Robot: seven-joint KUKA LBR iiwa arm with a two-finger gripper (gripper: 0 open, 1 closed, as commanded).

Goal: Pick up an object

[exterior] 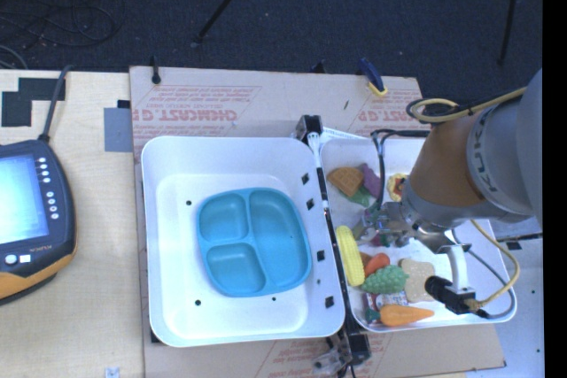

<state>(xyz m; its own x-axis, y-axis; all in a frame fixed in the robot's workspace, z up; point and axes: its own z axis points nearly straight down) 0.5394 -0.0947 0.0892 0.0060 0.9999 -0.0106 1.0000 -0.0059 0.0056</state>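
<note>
The right shallow white plastic bin [496,319] holds the pick candidates. All positions below are referenced to the yellow plastic corn cob [350,254], which lies lengthwise against that bin's inner rim.

- Green knobbly plastic toy [386,281]: just beside the cob's lower end, on the view's right.
- Small red-orange toy piece [376,261]: between the cob and the green toy, touching or nearly so.
- Orange plastic carrot [406,314]: below the cob, near the bin's front rim.
- Brown ridged toy food [347,181]: above the cob, near the same inner rim.
- Grey arm with orange band [447,177]: enters from the view's right and overhangs the bin's middle.
- Gripper [386,224]: just above and right of the cob, low among the toys. Whether it is released or clenched cannot be told; no item is seen in its grasp.

Open room is scant here: toys crowd the cob on three sides. The left shallow white plastic bin [168,190], across the rim from the cob, carries a blue three-compartment plastic plate [252,242] with bare floor around it.
</note>
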